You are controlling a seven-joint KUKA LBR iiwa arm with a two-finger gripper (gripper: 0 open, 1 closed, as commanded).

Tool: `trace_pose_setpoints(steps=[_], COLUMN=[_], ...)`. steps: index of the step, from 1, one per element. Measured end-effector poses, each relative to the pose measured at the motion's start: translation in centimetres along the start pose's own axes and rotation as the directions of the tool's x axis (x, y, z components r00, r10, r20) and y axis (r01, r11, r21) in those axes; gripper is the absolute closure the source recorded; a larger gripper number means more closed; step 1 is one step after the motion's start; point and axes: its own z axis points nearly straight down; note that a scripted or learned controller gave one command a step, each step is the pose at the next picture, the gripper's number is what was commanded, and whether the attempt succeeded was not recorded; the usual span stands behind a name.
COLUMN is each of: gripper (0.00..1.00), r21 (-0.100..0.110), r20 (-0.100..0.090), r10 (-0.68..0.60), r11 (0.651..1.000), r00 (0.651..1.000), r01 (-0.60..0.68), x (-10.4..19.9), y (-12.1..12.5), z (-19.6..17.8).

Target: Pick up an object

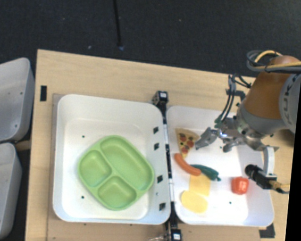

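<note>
In the right bin (248,210) lie a pizza slice (185,141), an orange sausage (187,164), a dark green vegetable (207,172), a yellow cheese wedge (200,185), a yellow round piece (194,202) and a small red piece (240,185). My gripper (218,141) hangs over the back half of this bin, just right of the pizza slice. It is open, its two grey fingers spread apart, and nothing sits between them. The orange-banded wrist (269,87) rises behind it at the right.
The left bin (68,135) holds a green divided plate (115,171). A ridge with black clips (164,156) separates the two bins. A black fitting with cable (259,177) hangs from the arm over the right bin's right side.
</note>
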Motion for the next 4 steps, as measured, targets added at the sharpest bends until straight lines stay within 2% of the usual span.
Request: trace_pose_setpoints(steps=[1,2,3,4], gripper=[0.0,1.0,1.0,1.0], r21=[0.0,-0.006,-0.01,-0.007], r20=[0.0,0.001,0.001,0.001], r10=[0.001,0.006,0.001,-0.001], r11=[1.0,1.0,1.0,1.0], r00=[1.0,1.0,1.0,1.0], r01=[-0.001,-0.006,-0.001,0.001], x=[0.0,-0.1,-0.1,-0.2], y=[0.1,0.2,0.1,0.1], z=[4.3,3.0,-1.4,-3.3])
